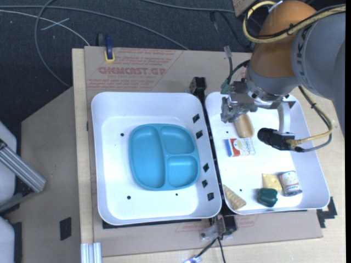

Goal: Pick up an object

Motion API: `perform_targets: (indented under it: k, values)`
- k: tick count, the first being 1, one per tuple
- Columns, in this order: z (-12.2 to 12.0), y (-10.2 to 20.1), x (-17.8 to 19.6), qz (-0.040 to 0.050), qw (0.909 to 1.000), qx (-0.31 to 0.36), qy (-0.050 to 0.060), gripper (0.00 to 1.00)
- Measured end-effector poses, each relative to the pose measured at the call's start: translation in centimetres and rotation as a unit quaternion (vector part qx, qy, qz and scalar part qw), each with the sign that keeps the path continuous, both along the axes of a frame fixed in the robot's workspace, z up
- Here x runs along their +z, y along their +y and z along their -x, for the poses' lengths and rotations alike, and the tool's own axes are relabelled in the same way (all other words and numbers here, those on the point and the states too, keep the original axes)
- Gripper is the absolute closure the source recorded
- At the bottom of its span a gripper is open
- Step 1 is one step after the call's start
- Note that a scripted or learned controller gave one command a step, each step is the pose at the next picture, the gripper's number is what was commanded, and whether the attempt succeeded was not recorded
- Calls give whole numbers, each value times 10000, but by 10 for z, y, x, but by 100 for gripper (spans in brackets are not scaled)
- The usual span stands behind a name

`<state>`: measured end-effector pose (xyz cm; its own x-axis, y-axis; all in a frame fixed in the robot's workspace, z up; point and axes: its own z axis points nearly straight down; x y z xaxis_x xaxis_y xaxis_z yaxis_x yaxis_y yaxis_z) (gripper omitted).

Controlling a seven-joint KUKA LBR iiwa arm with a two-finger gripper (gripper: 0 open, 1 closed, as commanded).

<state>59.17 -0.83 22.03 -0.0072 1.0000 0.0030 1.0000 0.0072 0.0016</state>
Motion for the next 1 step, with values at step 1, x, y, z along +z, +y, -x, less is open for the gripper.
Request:
perform_targets:
  k: [1]
  values:
    - [-18,54,12,5,10000,-6,-7,100]
